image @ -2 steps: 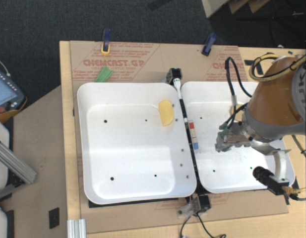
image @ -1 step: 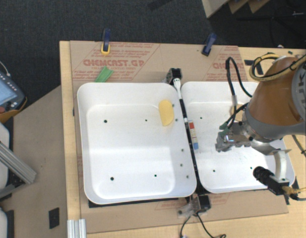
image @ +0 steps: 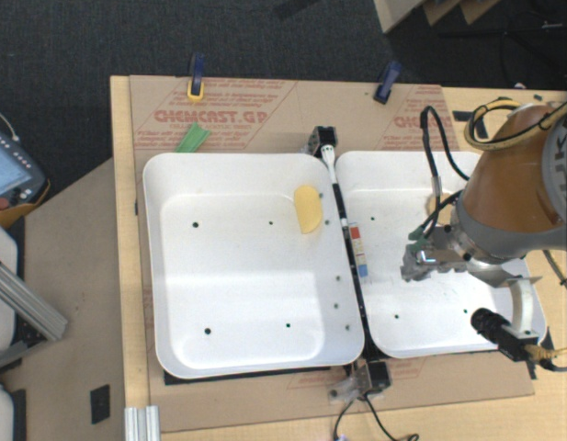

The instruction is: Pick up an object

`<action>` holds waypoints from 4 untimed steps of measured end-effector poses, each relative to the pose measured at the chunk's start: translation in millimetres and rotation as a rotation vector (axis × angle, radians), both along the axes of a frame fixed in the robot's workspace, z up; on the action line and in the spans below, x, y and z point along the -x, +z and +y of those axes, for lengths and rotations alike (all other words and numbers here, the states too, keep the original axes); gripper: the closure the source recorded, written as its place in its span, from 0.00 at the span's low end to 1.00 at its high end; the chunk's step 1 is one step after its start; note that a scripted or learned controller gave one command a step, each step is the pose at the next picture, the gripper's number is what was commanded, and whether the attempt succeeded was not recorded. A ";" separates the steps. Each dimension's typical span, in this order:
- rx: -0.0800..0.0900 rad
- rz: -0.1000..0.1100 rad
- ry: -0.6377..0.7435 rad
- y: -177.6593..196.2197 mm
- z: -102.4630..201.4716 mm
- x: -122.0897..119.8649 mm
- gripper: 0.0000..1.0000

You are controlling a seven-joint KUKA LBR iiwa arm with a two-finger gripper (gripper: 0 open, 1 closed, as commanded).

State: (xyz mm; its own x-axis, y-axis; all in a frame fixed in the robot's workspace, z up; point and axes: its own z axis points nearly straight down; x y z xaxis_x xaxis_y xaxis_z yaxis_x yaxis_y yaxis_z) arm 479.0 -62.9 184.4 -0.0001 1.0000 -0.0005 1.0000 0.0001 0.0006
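The gripper (image: 419,263) of the grey arm (image: 508,200) hangs low over the right bin (image: 393,324), near that bin's middle; whether its fingers are spread or closed cannot be made out from above. The yellow object (image: 308,209) lies well apart from it in the left bin (image: 237,338), near that bin's upper right corner and just beside the dividing rims. A small red and blue item (image: 357,249) rests along the right bin's left edge, between object and gripper. Most of the left bin's white floor lies open around the yellow object. Both bins sit on a cardboard sheet (image: 255,108).
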 end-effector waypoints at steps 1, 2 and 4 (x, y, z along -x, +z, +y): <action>-0.003 -0.015 0.009 132.6 59.0 -2.3 1.00; -0.002 -0.004 0.007 139.2 118.9 -14.6 1.00; 0.001 0.007 -0.001 163.7 172.4 -69.1 1.00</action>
